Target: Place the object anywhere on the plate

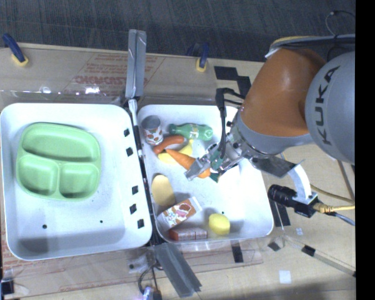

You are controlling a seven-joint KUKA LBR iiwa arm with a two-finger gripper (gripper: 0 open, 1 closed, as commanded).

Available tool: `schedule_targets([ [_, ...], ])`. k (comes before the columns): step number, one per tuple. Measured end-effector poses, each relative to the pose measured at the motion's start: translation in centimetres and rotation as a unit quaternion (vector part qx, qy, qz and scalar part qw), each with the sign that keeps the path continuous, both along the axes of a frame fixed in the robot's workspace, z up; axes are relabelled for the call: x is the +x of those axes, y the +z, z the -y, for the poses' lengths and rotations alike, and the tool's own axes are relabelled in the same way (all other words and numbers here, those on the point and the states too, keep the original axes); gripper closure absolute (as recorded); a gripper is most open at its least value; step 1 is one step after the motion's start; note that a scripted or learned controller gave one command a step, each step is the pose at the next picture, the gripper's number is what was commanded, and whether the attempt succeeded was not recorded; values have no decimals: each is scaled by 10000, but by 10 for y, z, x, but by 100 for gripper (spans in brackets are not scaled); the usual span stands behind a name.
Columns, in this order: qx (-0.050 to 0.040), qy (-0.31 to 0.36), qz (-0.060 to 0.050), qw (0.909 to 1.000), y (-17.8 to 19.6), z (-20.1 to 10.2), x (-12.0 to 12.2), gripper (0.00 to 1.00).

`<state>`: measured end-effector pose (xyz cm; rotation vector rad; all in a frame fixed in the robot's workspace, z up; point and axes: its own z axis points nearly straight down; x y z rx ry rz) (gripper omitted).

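Hovering low in the right bin, the two-finger gripper (203, 165) sits touching an orange plastic carrot (182, 160), which runs leftward; its grip I cannot tell. The green compartmented plate (59, 161) lies well left.

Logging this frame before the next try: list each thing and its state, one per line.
Green plate: flat in the left bin, nothing on it.
Carrot: lying in the right bin, by the gripper.
Green bottle: on its side.
Yellow lemon: resting near the front wall.
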<state>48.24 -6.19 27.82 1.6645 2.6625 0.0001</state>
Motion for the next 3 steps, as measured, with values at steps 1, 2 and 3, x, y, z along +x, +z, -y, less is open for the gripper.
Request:
schedule_targets([
  [1,1,-129,-32,9999,-79,-69,10,100],
  [2,1,195,-24,9998,-56,-138,29,100],
  [3,-4,-259,-24,9997,-70,-189,95,100],
])
